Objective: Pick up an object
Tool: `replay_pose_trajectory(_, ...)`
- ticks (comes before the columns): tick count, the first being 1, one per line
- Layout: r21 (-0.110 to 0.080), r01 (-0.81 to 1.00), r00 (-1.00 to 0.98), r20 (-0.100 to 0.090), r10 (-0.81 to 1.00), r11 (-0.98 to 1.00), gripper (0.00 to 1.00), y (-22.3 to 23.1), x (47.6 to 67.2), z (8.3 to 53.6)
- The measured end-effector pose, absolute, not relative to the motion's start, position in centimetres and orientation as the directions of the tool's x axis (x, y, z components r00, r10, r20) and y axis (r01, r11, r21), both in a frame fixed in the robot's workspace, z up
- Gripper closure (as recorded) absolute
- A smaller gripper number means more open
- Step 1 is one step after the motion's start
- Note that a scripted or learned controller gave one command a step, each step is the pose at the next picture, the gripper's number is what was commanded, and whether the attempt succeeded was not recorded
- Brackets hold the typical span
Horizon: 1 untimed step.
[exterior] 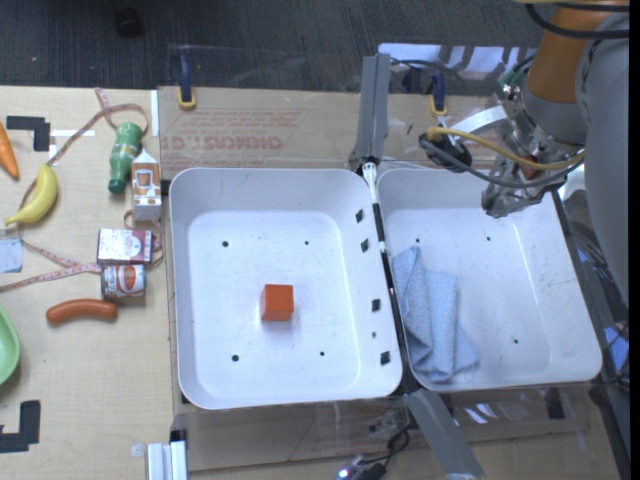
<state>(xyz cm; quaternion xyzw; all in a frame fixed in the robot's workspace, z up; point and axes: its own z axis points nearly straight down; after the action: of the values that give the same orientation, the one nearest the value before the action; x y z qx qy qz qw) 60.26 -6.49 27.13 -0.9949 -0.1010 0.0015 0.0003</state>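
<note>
Gripper (pixel 503 200): jaw state cannot tell. Blue cloth (pixel 433 313) just below it — soft, light, likely bunches; pinch a raised fold.

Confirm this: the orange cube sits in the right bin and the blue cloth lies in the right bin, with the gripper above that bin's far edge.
One thing is wrong: the orange cube sits in the left bin, not the right bin. The camera view shows it. The blue cloth does lie in the right bin, with the gripper above that bin's far edge.

bins (pixel 200 298): smooth white plastic | cloth (pixel 432 318): soft blue fabric (creased)
</note>
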Motion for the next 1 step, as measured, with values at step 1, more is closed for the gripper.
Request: replay_pose_trajectory(1,-0.001,0.195,0.981,-0.005,0.195,-0.981,1.00,-7.52,61.37,19.02)
